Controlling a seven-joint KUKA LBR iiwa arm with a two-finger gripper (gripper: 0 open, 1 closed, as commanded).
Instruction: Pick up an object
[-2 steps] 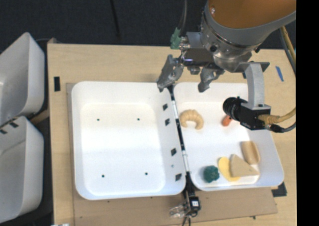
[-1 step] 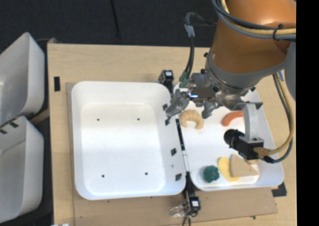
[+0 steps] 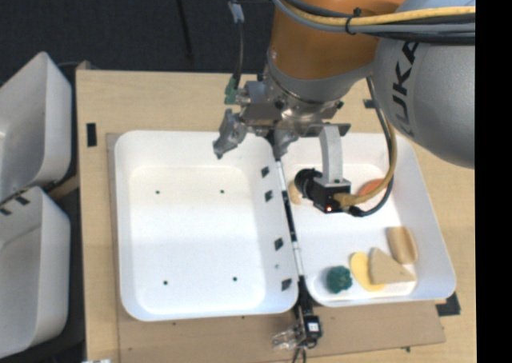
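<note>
While nothing sits between the fingers yet, the pickable stuff is all in the right bin (image 3: 424,217): a green lump (image 3: 338,277) at the near edge, just beside the rim where the two bins meet, w/ a yellow disc (image 3: 360,272) touching it on its right and a beige wedge (image 3: 390,268) lying partly over that disc. A tan block (image 3: 402,243) rests just behind the wedge, toward the bin's right wall. Further back, an orange piece (image 3: 370,189) peeks out, partly hidden by robot hardware, so can't tell its shape.

Now the gripper (image 3: 248,149): it hangs over the far end of the bins, about above the shared rim, leaning to the left bin (image 3: 192,225) side. Jaws spread wide, holding nothing.

So, my read: this is the approach step, no grasp begun. The near cluster is well apart from the gripper, toward the camera and to the right. Next move, I'd say, calls for a shift across into the right bin, then lining up over one item and descending w/ jaws apart. The green lump looks the easiest pick, since it's the least overlapped. The wedge and disc are stacked, so a close there may grab both or slip off.
</note>
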